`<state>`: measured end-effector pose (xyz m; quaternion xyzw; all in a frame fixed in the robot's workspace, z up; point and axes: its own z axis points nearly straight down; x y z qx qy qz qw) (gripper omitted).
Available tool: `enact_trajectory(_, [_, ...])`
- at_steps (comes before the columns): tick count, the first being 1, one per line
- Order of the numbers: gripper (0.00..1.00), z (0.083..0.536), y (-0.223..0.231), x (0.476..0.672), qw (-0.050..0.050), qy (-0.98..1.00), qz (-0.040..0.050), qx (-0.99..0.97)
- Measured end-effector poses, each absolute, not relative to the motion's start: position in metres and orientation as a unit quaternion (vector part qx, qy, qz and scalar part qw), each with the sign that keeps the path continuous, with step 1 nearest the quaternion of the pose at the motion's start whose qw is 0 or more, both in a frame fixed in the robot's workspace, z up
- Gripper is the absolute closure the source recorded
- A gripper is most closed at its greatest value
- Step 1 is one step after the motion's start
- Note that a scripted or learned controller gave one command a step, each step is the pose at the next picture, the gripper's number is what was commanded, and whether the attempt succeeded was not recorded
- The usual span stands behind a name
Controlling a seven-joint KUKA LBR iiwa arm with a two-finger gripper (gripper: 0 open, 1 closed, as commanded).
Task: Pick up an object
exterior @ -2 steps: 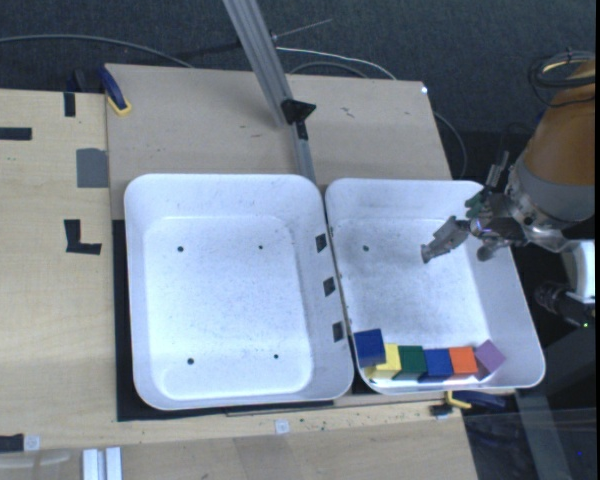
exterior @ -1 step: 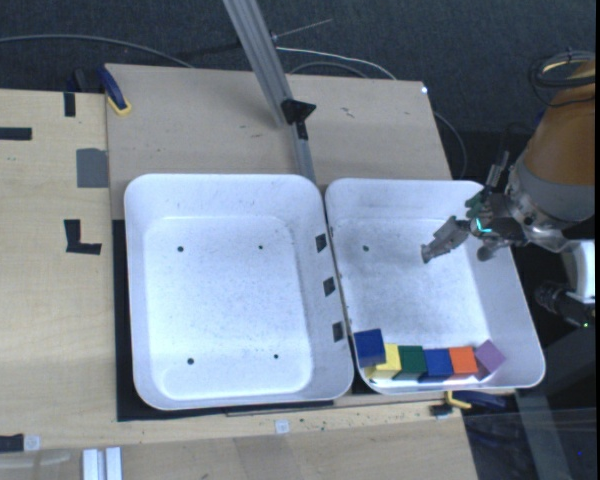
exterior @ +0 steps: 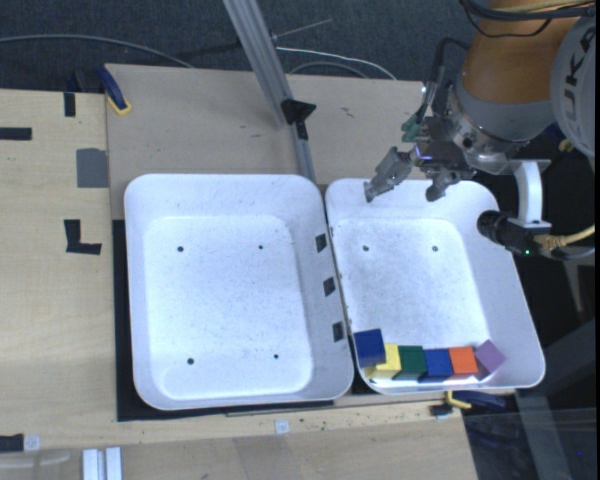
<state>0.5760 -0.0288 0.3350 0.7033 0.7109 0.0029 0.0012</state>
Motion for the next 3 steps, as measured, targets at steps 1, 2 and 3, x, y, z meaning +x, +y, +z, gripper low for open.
enact_trajectory(1, [0.00, 0.240, 0.048, 0.566, -0.004, 0.710, -0.0031, 0.705])
enact_trajectory(2, [0.00, 0.393, -0.023, 0.603, 0.004, 0.707, 0.0022, 0.707])
enact_trajectory(3, [1.00, 0.398, -0.021, 0.602, 0.000, 0.708, -0.0012, 0.706])
